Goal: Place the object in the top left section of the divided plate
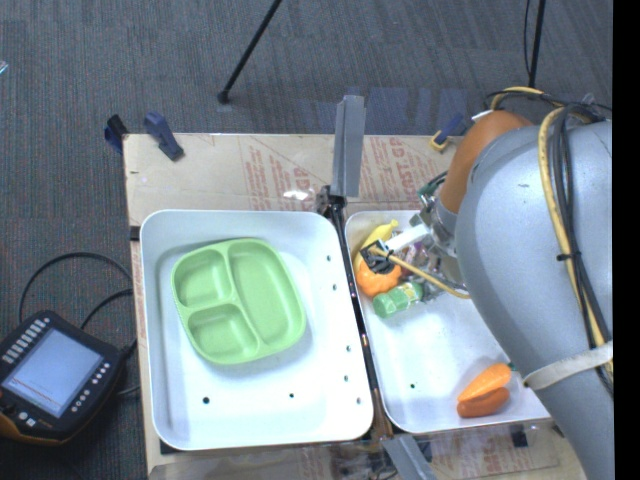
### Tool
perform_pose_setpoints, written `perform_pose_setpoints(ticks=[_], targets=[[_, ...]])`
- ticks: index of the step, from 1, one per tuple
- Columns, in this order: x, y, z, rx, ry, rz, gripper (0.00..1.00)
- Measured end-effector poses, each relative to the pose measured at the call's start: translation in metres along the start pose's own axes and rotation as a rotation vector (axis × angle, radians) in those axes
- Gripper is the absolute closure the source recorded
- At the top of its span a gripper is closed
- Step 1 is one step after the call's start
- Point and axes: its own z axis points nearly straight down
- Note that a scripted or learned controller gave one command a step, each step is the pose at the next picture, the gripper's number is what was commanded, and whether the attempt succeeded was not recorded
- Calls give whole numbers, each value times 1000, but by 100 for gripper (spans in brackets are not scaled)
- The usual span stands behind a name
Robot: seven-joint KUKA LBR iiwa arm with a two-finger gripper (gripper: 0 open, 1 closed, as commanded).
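A light green divided plate (262,293) lies in the left bin (250,408), with two small sections on its left side and one large section on its right. Nothing lies in its sections. My gripper (412,266) is low over the upper left part of the right bin (430,368). It hangs above a cluster of a yellow object (379,234), an orange rounded object (371,281) and a green object (397,299). The arm hides much of that area.
A second orange object (485,391) lies near the front right corner of the right bin. The grey arm (540,248) covers that bin's right side. A metal divider post (348,158) stands behind the gap between the bins.
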Motion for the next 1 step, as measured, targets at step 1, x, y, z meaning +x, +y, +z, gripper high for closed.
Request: perform_pose_setpoints(ticks=[1], targets=[[0, -5, -3, 7, -12, -12, 100]])
